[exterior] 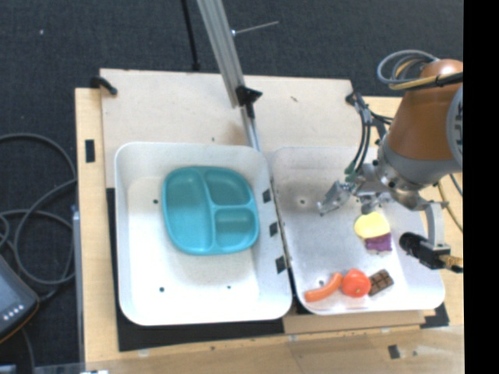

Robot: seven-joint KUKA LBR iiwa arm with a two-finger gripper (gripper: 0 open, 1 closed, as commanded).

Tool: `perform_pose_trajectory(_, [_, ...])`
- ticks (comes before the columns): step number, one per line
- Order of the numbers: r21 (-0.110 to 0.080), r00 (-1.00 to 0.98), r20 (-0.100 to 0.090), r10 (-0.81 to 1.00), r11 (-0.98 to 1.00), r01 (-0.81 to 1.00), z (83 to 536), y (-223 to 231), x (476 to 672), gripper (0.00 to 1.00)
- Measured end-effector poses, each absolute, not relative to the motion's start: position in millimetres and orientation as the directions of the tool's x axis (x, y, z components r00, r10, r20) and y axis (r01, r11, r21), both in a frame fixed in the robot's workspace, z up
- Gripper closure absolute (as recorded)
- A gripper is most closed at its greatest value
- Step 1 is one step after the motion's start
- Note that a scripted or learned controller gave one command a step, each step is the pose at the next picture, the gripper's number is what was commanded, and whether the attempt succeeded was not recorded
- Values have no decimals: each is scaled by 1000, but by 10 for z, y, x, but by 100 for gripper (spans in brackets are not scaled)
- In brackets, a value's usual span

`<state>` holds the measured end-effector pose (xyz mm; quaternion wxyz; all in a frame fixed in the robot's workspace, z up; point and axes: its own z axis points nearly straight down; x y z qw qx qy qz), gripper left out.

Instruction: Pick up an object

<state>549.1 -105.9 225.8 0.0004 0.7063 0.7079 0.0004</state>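
Observation:
The right bin (312,170) holds several small objects. A yellow piece (371,225) rests on top of a purple one (380,243) at the bin's right. Near the front wall lie an orange carrot-shaped piece (323,287), a red-orange round piece (355,283) and a brown block (380,280). My gripper (334,196) hangs over the middle of this bin, left of and slightly above the yellow piece, with nothing visible between its fingers. The arm's grey and orange wrist (421,135) rises behind it.
The left bin (140,287) carries a teal divided plate (210,209). A slanted metal post (226,49) comes down to the back wall between the two bins. Cables loop off the arm at the right. Bare bin floor lies left of the gripper.

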Motion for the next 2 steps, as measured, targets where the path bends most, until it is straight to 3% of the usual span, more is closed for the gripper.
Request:
perform_pose_trajectory(1, [2,0,0,1000,0,1000,2257,-1060,5492,0])
perform_pose_trajectory(2, [-5,0,-1,1000,0,1000,1631,-1088,5506,0])
